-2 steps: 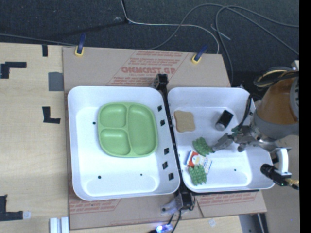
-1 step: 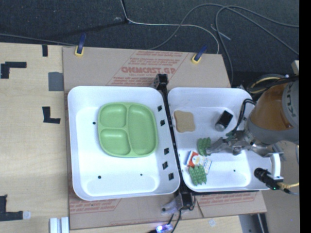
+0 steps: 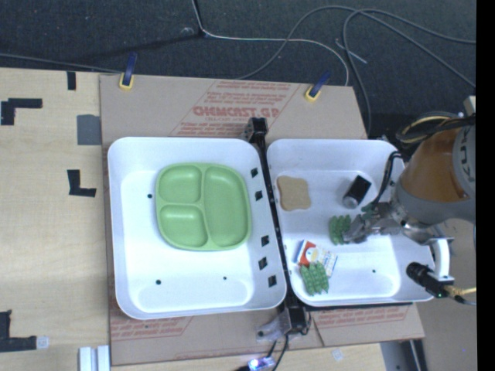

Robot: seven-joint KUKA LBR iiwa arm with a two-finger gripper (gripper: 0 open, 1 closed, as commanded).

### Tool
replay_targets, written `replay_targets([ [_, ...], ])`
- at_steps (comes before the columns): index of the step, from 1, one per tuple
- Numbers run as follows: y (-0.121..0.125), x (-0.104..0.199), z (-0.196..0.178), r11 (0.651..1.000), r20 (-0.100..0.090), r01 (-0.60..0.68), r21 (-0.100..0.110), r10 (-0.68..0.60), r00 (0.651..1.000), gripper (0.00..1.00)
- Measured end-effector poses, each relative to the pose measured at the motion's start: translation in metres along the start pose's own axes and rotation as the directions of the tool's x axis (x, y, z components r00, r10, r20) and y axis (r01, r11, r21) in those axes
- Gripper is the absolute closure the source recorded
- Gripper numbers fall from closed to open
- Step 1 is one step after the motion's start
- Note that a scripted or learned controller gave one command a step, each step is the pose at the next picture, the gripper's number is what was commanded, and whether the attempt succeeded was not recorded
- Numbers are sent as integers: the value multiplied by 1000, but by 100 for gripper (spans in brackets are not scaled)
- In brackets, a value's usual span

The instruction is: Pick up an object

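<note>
Camera view looks down on two white bins set side by side on a sheet of brown cardboard [image 3: 232,103]; the left bin [image 3: 128,230] carries a light green divided plate [image 3: 203,205] with three compartments, lying flat near the bin's middle; the right bin [image 3: 383,280] carries the small items. A tan, roughly square piece [image 3: 294,192] lies near the right bin's left wall, towards the far side; a small dark cylinder [image 3: 356,189] with a pale end lies tilted to its right, well apart from it; a dark green knobbly object [image 3: 339,228] sits near the bin's middle; a small packet [image 3: 309,252] with red and white print lies towards the near left corner, and a second green studded piece [image 3: 315,278] lies just below it, touching or nearly touching.

The arm [image 3: 437,176] enters from the right, its orange band above the wrist hanging over the right bin's right edge; the gripper [image 3: 363,226] is low over the bin floor, just beside the dark green knobbly object on its right side; whether it touches that object is unclear, and the pincer's spread cannot be made out at this angle; nothing is visibly lifted.

Two clamps, yellow with blue handles, pin the cardboard's far edge; cables trail across the dark floor beyond.
</note>
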State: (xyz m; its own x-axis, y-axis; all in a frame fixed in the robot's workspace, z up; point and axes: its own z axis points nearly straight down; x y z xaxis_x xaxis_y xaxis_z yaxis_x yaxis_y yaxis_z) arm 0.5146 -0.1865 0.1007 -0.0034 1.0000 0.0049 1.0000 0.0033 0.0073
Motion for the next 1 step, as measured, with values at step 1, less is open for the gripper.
replay_targets([
  [1,4,-9,-58,1000,7,-3,3,3,1000,100],
])
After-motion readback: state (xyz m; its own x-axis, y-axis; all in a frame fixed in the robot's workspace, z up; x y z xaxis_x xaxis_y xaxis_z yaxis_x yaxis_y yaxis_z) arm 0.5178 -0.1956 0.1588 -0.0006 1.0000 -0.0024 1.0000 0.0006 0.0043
